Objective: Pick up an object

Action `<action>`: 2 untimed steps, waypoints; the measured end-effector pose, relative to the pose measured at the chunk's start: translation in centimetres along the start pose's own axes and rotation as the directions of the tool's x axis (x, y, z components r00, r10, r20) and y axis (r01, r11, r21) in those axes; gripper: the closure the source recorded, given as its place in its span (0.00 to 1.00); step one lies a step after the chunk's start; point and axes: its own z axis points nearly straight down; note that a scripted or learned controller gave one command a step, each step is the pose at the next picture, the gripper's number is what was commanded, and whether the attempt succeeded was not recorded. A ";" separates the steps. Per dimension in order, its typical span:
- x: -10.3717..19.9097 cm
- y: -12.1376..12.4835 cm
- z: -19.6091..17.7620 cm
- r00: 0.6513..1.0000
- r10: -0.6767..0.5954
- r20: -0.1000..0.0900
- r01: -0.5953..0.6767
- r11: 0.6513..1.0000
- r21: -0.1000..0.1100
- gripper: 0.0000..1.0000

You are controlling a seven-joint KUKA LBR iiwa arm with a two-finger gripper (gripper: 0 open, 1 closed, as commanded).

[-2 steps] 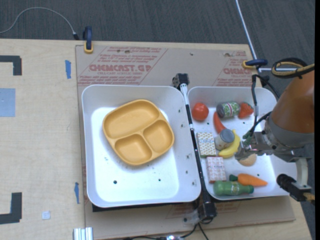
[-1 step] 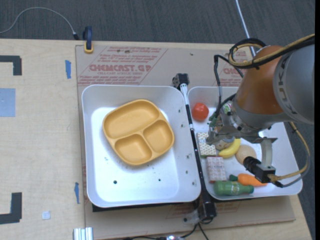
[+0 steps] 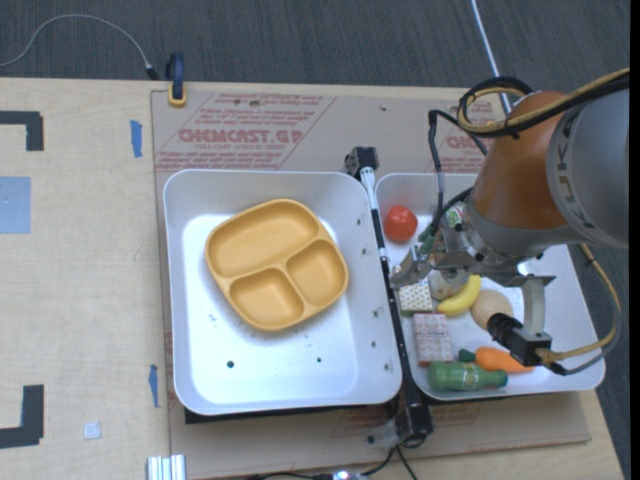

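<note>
The arm's jaws hang low over the right bin, just left of the banana and below the red tomato, but the wrist hides them, so I cannot tell whether they are open or closed, or on anything. Every candidate object looks to be resting in that bin: the banana, the tomato, a speckled block below the banana, and a carrot and a green bottle further below it. I judge the pick not yet done, with grasp and lift remaining.
</note>
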 end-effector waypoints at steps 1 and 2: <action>0.0 0.0 0.0 1.000 0.000 0.000 0.000 1.000 0.000 0.00; -7.7 -1.2 8.9 1.000 0.002 0.002 -0.002 1.000 -0.010 0.00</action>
